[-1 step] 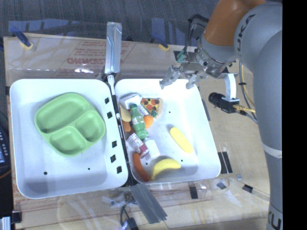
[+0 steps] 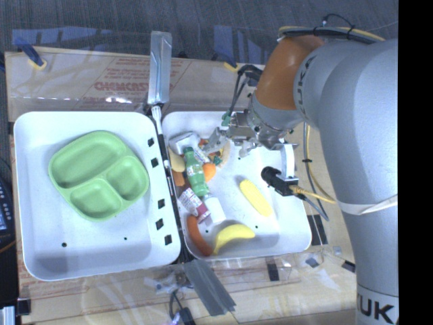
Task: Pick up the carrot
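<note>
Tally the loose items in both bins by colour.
Green: 2, plate, bottle
Yellow: 2, both bananas
Orange: 2, carrot plus a piece by the bottle
White: 2, small packets
Total: 8

A green divided plate (image 2: 99, 173) lies in the left bin (image 2: 27, 181); two bananas (image 2: 233, 235) lie in the right.

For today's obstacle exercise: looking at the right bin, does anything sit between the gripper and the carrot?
Yes. The carrot lies partly under the green bottle amid clutter at the right bin's left side. The gripper hovers just above and to the right, so the bottle crowds its approach.
</note>
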